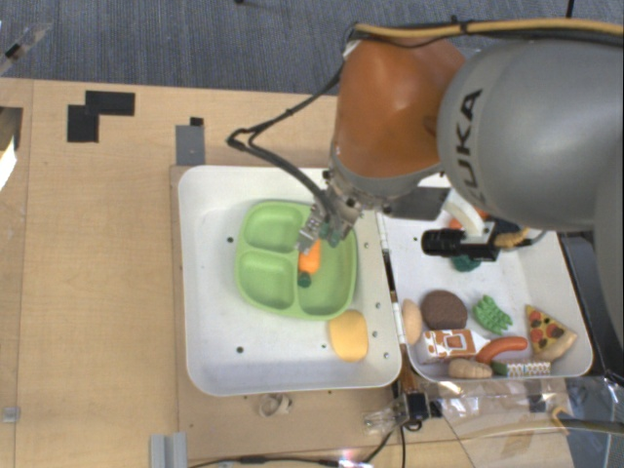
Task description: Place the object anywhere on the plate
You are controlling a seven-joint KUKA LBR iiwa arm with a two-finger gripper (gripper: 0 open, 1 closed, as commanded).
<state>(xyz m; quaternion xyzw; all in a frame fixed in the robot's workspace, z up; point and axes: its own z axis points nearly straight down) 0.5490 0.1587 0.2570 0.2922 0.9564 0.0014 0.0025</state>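
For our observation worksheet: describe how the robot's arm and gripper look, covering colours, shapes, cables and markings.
The arm is bulky, rounded and grey, with dark "KUKA" lettering and a glossy orange band above the wrist. A black cable loops toward the small metallic gripper.

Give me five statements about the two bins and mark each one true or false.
1. The green three-compartment plastic plate lies in the left white bin. True.
2. The small orange toy carrot lies in the right white bin. False: it is over the plate, right below the tool.
3. The yellow rounded toy rests on the plate. False: it lies on the bin floor beside the plate's lower right corner.
4. The toy pizza slice is in the right bin. True.
5. The brown round toy patty sits in the left bin. False: it is in the right bin.
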